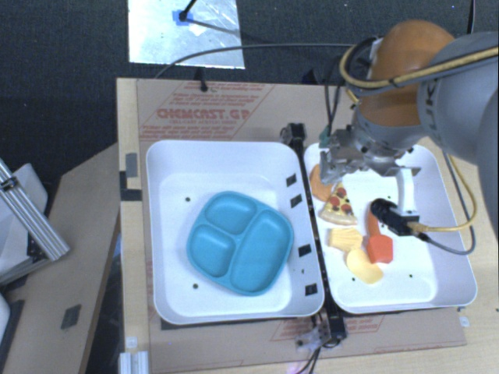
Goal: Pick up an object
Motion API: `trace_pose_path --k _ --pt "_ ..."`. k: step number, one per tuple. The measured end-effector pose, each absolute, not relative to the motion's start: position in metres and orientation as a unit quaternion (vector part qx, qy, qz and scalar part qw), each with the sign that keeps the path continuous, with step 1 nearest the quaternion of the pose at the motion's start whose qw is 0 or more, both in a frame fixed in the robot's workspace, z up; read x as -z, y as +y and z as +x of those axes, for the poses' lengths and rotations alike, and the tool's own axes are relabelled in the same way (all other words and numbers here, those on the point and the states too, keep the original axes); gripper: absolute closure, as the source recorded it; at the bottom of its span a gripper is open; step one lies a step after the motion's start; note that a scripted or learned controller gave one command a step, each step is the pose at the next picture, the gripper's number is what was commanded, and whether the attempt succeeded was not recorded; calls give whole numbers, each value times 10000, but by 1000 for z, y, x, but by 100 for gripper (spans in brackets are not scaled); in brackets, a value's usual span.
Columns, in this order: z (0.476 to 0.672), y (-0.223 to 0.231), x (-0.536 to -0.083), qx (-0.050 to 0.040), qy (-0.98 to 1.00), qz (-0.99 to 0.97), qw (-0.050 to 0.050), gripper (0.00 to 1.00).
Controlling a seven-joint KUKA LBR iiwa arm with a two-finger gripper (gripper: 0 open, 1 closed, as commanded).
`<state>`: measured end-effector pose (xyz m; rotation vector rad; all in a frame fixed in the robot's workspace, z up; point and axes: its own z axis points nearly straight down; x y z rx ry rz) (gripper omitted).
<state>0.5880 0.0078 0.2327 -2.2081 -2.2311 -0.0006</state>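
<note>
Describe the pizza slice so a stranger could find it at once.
Look in the right bin, along its left wall just below the gripper. The pizza slice is a pale wedge with red dots, unlike the plain yellow pieces and the orange piece below it.

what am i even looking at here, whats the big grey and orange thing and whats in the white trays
The big grey and orange thing is a robot arm, reaching in from the right. One camera fixed above the bench looks down at a slant. Two shallow white bins sit side by side. The left bin holds a blue divided plate. The right bin holds toy food: a pizza slice, an orange block and yellow pieces. The arm's gripper hangs over the pizza end of that bin; I cannot tell whether it holds anything.
</note>
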Motion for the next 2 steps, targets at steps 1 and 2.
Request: trace_pose_path --k 1,2 --pt "568 52 -221 -1 -7104 -7038 12 100" --pt "553 104 -213 5 -7107 -7035 15 100"
